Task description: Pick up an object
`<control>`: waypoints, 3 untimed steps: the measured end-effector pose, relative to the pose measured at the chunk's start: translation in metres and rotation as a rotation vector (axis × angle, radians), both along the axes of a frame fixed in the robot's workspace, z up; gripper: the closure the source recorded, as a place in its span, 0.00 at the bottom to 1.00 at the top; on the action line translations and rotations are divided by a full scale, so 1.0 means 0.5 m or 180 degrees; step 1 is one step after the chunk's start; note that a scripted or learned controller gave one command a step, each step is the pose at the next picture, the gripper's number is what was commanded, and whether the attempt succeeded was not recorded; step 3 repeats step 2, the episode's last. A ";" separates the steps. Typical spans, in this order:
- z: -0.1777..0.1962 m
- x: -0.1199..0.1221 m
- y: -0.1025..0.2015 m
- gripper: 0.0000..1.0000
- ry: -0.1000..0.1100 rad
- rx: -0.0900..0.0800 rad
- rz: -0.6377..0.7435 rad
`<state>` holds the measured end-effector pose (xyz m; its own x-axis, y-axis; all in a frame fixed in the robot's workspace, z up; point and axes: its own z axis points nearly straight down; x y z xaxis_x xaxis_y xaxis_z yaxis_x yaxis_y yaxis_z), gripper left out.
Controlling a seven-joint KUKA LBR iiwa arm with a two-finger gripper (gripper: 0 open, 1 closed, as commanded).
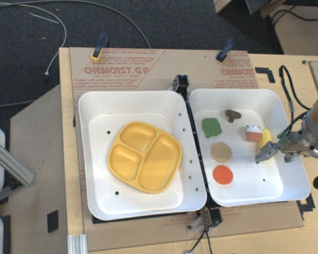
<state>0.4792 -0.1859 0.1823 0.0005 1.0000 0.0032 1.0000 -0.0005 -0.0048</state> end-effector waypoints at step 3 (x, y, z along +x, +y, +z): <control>-0.084 0.015 -0.013 1.00 -0.0015 -0.0005 0.0000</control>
